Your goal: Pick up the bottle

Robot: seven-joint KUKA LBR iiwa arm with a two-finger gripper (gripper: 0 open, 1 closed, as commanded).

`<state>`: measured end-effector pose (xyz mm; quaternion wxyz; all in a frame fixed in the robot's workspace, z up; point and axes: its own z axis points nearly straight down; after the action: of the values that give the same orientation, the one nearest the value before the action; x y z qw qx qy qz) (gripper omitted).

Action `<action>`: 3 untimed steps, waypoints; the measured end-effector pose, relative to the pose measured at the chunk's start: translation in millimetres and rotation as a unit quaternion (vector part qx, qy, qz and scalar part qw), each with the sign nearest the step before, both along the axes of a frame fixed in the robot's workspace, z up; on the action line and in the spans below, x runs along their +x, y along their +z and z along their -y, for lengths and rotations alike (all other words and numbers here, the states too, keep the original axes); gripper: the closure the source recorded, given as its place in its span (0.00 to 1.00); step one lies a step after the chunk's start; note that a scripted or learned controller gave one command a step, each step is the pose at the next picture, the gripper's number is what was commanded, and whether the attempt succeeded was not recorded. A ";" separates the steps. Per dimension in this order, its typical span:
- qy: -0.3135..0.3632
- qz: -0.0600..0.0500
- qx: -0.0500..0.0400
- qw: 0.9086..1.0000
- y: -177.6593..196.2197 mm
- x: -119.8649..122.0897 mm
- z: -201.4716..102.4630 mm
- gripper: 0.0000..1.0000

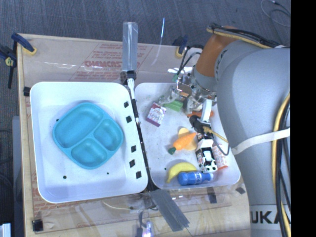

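The smooth blue cylindrical bottle (196, 177) lies on its side at the right bin's (160, 180) near edge, beside a curved yellow banana (178, 170). The metal gripper (183, 89) sits well apart at the far end; I cannot tell its state.

Dark grey carpet (74, 9) around bench (64, 51)

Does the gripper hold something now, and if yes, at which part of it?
It cannot be told. The gripper is low in the right bin, near a green item. The bottle lies apart, untouched.
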<state>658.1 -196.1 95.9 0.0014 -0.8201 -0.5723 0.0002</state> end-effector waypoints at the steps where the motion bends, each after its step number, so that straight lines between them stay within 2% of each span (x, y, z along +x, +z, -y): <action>1: 0.005 -0.001 0.001 1.000 11.1 1.1 -3.4 1.00; 2: 0.006 -0.001 0.001 1.000 11.2 1.4 -4.6 0.00; 3: 0.009 -0.002 0.002 1.000 21.6 2.2 -6.5 1.00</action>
<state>660.2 -189.7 117.5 0.0039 -0.8146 -0.5800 0.0008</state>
